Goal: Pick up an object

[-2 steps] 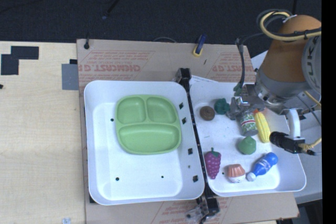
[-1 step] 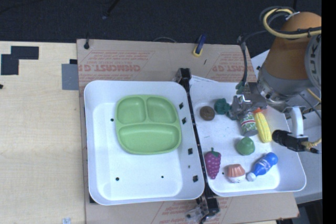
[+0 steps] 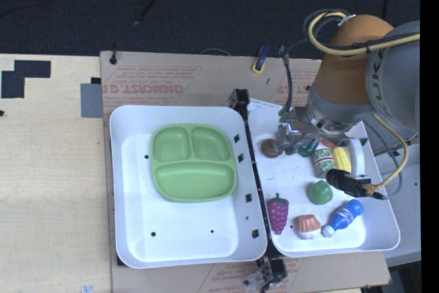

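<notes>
My gripper (image 3: 291, 136) hangs low over the back left part of the right bin (image 3: 384, 233). A small brown round object (image 3: 271, 147) lies just to its left, close to it. A can with a green and red label (image 3: 322, 160) and a yellow object (image 3: 341, 160) sit just right of the gripper, partly under the wrist. Further forward lie a green round object (image 3: 319, 192), a purple bunch of grapes (image 3: 277, 213), a pink cupcake (image 3: 307, 225) and a blue bottle (image 3: 343, 215).
The left bin (image 3: 130, 237) holds a green divided plate (image 3: 193, 162). A black divider (image 3: 250, 175) runs between the two bins. The arm's orange band and grey body (image 3: 357, 72) loom over the right bin's back right corner.
</notes>
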You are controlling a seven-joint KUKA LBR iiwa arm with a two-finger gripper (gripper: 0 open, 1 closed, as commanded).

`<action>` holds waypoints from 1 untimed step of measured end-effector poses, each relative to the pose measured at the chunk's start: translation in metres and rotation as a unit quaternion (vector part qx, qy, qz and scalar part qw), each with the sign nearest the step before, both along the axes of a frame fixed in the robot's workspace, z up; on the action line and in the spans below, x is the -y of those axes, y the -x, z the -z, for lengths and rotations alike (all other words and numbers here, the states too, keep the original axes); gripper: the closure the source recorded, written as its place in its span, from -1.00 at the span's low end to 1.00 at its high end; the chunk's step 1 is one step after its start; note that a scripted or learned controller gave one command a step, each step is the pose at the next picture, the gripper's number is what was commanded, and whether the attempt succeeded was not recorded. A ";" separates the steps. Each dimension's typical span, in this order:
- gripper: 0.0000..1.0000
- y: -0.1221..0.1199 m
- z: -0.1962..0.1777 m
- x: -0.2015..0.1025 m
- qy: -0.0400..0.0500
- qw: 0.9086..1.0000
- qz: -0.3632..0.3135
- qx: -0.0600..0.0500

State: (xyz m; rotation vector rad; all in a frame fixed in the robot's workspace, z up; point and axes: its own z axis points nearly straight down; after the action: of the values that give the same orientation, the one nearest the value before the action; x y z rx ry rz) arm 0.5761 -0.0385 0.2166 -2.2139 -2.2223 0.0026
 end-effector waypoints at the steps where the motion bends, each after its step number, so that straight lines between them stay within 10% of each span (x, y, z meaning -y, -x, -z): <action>1: 1.00 -0.010 -0.009 -0.043 0.000 1.000 0.000 0.001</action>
State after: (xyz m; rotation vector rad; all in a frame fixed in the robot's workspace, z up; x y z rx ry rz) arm 0.5859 0.0040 0.2254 -2.2146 -2.2246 0.0004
